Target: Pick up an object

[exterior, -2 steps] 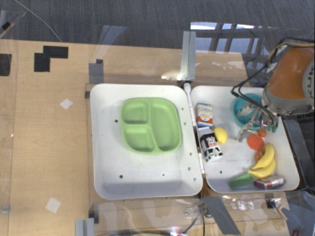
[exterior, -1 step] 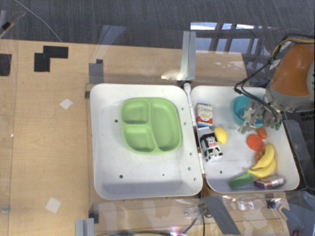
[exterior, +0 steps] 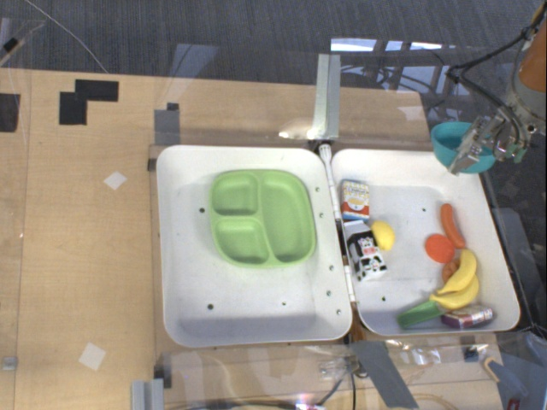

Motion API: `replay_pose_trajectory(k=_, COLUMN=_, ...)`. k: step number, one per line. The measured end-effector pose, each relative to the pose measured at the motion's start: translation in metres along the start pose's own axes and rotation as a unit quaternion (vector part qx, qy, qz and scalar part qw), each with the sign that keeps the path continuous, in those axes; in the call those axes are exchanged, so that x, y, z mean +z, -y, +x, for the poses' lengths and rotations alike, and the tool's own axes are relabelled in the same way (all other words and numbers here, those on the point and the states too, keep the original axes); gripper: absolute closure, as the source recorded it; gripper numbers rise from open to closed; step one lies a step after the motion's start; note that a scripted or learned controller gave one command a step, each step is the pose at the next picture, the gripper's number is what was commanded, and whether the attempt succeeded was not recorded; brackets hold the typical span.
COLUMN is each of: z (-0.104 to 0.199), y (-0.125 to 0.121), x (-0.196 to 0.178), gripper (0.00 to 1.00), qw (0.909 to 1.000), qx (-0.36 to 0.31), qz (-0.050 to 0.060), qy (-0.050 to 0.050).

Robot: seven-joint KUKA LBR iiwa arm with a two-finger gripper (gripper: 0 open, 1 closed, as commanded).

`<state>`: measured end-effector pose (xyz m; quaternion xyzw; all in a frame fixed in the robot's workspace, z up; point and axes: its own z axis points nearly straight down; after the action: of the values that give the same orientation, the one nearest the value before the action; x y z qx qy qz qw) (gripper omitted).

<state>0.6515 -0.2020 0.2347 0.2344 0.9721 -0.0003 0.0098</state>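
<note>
The tool [exterior: 475, 152] pinches a teal cup [exterior: 450, 143] by its rim, over the right bin's [exterior: 402, 207] far corner; small, round, open-topped, glossy plastic.

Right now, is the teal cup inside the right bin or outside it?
Outside. The teal cup is at the gripper, raised over the right bin's far right corner.

The wooden tabletop [exterior: 77, 254] carries two white bins directly: the left bin [exterior: 184, 314], and just beside it, touching, the right bin [exterior: 402, 216]. Black marks [exterior: 85, 99] lie far left of the left bin.
</note>
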Motion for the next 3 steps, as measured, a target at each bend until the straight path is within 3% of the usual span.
replay_pose_trajectory(k=1, z=0.002, y=0.000, x=0.005, gripper=0.00, qw=1.0000, qx=0.000, qz=0.001, qy=-0.004)
replay_pose_trajectory(k=2, z=0.058, y=0.018, x=0.136, gripper=0.00, qw=0.9977, qx=0.067, qz=0.001, qy=-0.004)
replay_pose_trajectory(k=3, z=0.006, y=-0.016, x=0.144, gripper=0.00, qw=0.9996, qx=0.016, qz=0.002, qy=-0.023)
